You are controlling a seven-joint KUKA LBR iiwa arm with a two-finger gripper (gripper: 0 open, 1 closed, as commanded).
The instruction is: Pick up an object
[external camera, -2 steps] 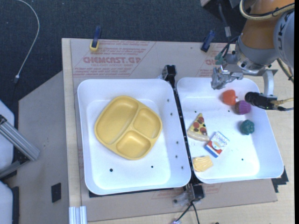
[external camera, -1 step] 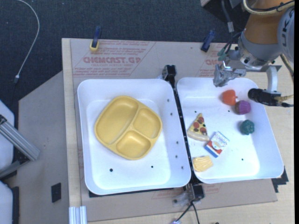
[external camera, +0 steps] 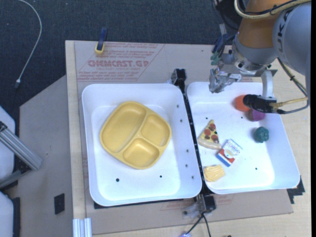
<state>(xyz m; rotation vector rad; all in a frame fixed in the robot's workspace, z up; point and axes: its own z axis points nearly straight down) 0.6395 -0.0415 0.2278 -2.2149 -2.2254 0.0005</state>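
So the bench [external camera: 54, 107] is a light wood board sitting on dark carpet, with a sheet printed in red letters [external camera: 118, 63] along the far edge, a little blue-and-yellow clamp [external camera: 101, 41] at its corner and a white cable [external camera: 29, 33] looping over the floor at far left. Two white bins sit side by side, touching at a black clip [external camera: 178, 76]. The left bin [external camera: 98, 186] holds just a yellow divided plate [external camera: 136, 135], lying flat, a bit left of middle. The right bin [external camera: 276, 177] has the small stuff: a pizza slice [external camera: 210, 135] near the left wall, a red-white-blue carton [external camera: 229, 152] just beside it, a yellow chip-like thing [external camera: 214, 173] closer in, a teal ball [external camera: 261, 134] off to the right, plus an orange [external camera: 240, 102] and a purple piece [external camera: 256, 115] partly hidden behind black hardware on the arm. The gripper [external camera: 217, 85] hangs over the bin's far left corner, well apart from all of it, nothing between its fingers. Can't tell how open it is.
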